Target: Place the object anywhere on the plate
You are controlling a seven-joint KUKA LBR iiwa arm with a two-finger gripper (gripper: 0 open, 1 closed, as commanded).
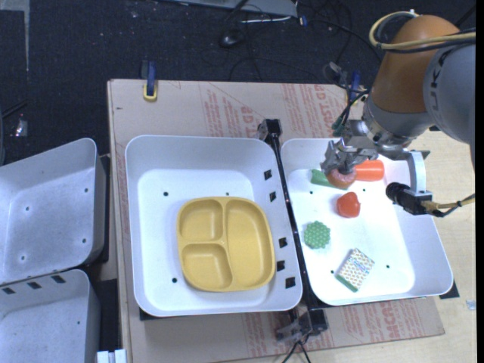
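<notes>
A yellow three-compartment plate [225, 243] lies in the left white bin [151, 172]. The right bin [423, 255] holds a carrot-like orange piece with a green end [369, 172], a red tomato-like piece [348, 204], a green dotted ball [318, 235] and a small patterned box [355, 269]. My gripper [342, 174] is low at the back of the right bin, its tips down on a small reddish object [342, 178] beside the carrot. The fingers sit close around that object.
The grey arm with its orange band [412, 51] comes in from the upper right over the right bin's far corner. A black divider [283, 203] runs between the bins. Grey trays [45, 203] lie at the left. A blue clamp [150, 82] sits at the board's back edge.
</notes>
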